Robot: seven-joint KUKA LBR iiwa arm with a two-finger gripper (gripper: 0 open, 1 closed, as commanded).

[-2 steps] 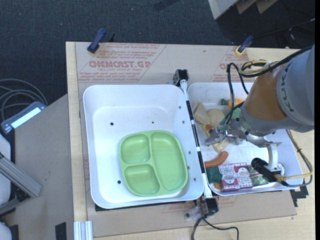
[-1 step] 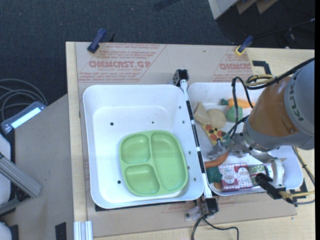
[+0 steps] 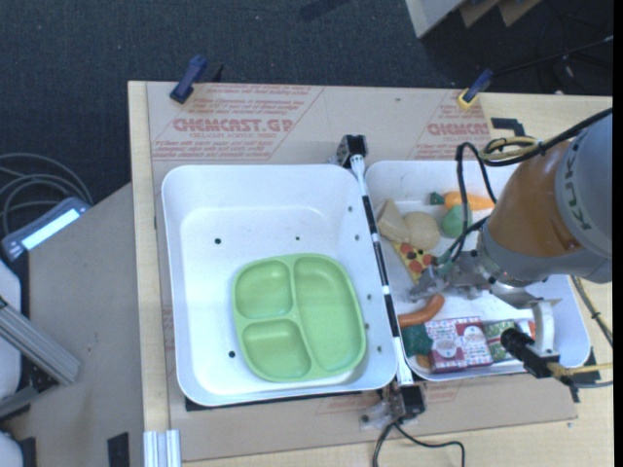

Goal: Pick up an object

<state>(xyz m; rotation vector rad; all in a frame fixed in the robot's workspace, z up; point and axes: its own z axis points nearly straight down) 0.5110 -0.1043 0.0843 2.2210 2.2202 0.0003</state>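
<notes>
My gripper [image 3: 434, 280] hangs low in the right bin [image 3: 576, 331], near its left wall. It is just above a red sausage-shaped toy [image 3: 421, 310] and just below a pizza slice toy [image 3: 417, 256]. I see nothing lifted in it. A beige lumpy toy [image 3: 413, 228], a green round toy [image 3: 454, 221] and an orange carrot toy [image 3: 467, 200] lie farther back. A red and white box [image 3: 456, 343] and a dark green toy [image 3: 417, 339] lie at the bin's front. The arm hides the bin's right half.
The left bin [image 3: 195, 202] holds a light green divided plate [image 3: 297, 314] toward its front. A black divider rail [image 3: 375, 251] runs between the two bins. Blue clamps [image 3: 188, 79] sit at the bench's back edge.
</notes>
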